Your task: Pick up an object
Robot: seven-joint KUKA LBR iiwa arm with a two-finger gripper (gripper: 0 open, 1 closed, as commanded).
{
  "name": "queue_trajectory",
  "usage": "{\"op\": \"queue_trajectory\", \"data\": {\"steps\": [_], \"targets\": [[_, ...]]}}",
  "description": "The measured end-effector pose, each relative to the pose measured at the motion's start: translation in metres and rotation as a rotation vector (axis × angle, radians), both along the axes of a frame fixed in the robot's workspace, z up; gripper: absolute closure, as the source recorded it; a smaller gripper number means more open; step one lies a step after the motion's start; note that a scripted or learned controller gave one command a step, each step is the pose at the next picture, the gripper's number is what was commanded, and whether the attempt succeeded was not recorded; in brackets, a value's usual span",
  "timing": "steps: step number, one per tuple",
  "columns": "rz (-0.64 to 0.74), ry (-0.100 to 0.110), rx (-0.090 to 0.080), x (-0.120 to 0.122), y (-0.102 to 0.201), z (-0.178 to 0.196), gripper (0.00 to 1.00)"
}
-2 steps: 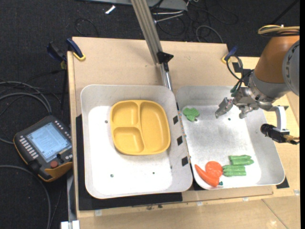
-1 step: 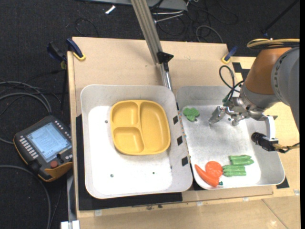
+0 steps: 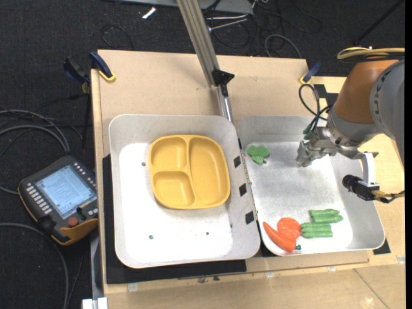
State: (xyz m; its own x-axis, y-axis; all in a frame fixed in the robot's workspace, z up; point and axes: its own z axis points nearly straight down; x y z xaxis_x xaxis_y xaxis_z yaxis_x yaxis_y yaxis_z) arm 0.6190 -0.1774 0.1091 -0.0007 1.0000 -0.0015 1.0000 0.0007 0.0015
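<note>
The arm enters from the right of the frame and its gripper (image 3: 304, 156) hangs over the upper part of the right bin (image 3: 283, 192); whether it is spread or pressed together cannot be told. A green toy (image 3: 258, 153) lies to its left. A red-orange toy (image 3: 284, 232) and two green pods (image 3: 320, 223) sit at the bin's lower edge. A yellow divided plate (image 3: 190, 171) rests in the left bin (image 3: 129, 185).

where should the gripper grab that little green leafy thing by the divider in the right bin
Probably from straight above, fingers closing across the green leafy piece at its bulkier upper part. It lies flat and alone on the right bin floor, with bare floor on its right; the bin wall is close on its left, so come in vertically. The gripper sits nearby.
</note>
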Motion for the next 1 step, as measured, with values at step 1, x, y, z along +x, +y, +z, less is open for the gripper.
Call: {"op": "queue_trajectory", "data": {"steps": [1], "targets": [[0.001, -0.004, 0.0, 0.0032, 0.0002, 0.0431, 1.0]]}}
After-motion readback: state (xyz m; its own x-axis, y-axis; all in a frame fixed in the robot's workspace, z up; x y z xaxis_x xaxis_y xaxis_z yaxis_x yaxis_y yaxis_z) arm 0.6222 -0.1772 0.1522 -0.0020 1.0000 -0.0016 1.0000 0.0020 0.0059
